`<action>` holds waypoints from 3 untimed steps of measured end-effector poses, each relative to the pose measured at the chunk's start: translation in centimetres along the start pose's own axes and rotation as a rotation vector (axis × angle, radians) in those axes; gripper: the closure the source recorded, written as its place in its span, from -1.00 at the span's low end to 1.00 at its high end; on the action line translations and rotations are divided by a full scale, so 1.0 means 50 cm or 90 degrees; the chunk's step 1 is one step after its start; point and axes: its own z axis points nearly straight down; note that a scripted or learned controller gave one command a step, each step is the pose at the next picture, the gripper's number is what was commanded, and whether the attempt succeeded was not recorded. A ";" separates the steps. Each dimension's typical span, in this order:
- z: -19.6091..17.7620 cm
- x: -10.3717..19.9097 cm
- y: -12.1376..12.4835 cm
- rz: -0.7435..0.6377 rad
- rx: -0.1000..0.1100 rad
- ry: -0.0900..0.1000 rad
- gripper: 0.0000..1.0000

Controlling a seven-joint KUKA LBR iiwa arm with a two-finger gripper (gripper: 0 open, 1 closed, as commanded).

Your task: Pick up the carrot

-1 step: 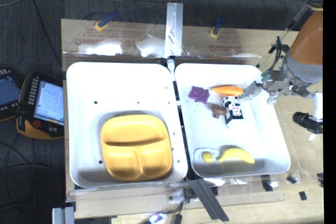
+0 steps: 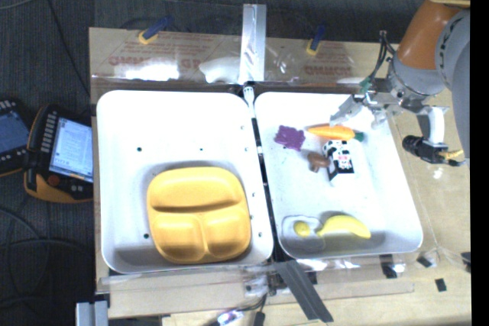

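The claw (image 2: pixel 359 104) hovers at the right bin's (image 2: pixel 397 187) far corner, just beside the carrot (image 2: pixel 330 132); its grip cannot be told.

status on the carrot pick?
Hand above right bin's far corner, holding nothing visible. Carrot lies just beside it. Purple toy, cow close by.

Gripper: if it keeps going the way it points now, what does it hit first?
Probably the carrot. The gripper sits at the right bin's upper right and points down-left, with the carrot's near end just ahead. Its height above the bin floor is unclear, so it could pass over.
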 end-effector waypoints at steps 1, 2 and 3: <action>0.123 0.006 0.040 -0.006 -0.001 -0.001 -1.00; 0.132 0.095 -0.010 0.091 -0.007 0.000 -1.00; 0.130 0.097 -0.085 -0.086 -0.009 -0.002 -1.00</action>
